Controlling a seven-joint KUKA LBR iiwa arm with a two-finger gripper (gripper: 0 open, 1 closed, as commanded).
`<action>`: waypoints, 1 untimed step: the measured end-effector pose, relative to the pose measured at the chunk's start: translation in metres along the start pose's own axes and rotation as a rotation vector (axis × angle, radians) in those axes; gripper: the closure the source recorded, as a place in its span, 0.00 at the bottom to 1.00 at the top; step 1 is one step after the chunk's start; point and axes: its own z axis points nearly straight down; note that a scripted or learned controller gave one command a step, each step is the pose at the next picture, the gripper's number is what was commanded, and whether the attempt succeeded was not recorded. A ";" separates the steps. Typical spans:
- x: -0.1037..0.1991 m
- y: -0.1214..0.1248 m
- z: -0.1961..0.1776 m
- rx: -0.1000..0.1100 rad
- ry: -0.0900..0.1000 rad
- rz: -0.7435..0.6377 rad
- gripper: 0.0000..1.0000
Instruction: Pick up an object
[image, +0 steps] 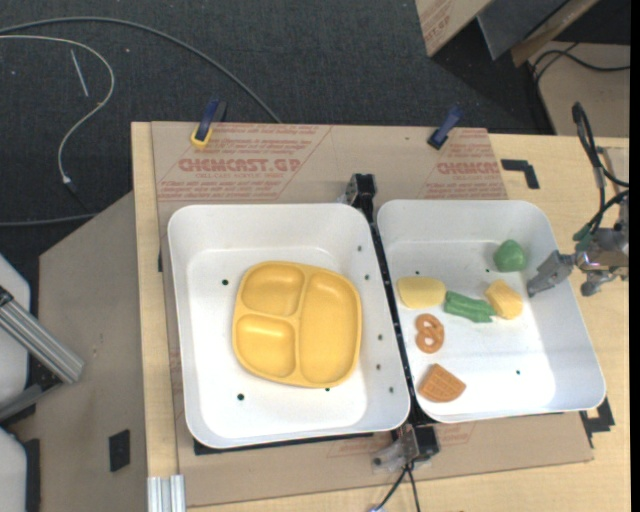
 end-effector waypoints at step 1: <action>0.000 0.003 -0.006 -0.011 -0.003 -0.004 0.00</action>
